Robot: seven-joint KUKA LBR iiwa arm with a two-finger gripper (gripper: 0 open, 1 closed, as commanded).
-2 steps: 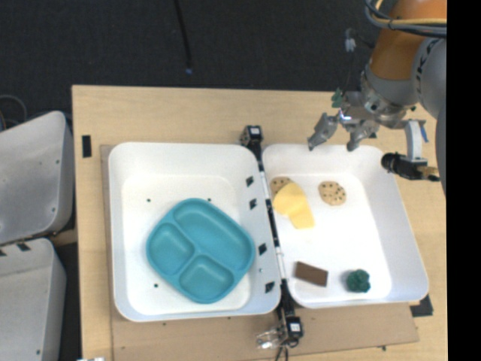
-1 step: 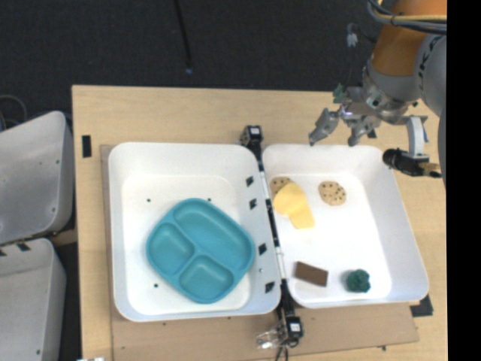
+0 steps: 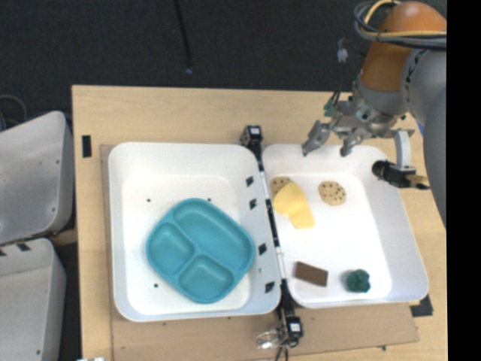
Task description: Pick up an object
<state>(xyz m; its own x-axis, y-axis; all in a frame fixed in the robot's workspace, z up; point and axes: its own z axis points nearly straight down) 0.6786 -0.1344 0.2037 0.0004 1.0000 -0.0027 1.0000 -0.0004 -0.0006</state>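
Two white bins share a bench; above the right bin's far edge the gripper hangs open and empty, so descending there risks closing on nothing.

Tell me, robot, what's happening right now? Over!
Gripper open, holding nothing, above right bin's far edge. Cookie, yellow piece, brown block, green ball all untouched. Nothing blocking.

Bright even overhead light, soft faint shadows, white bins nearly washed out, overall slightly soft focus
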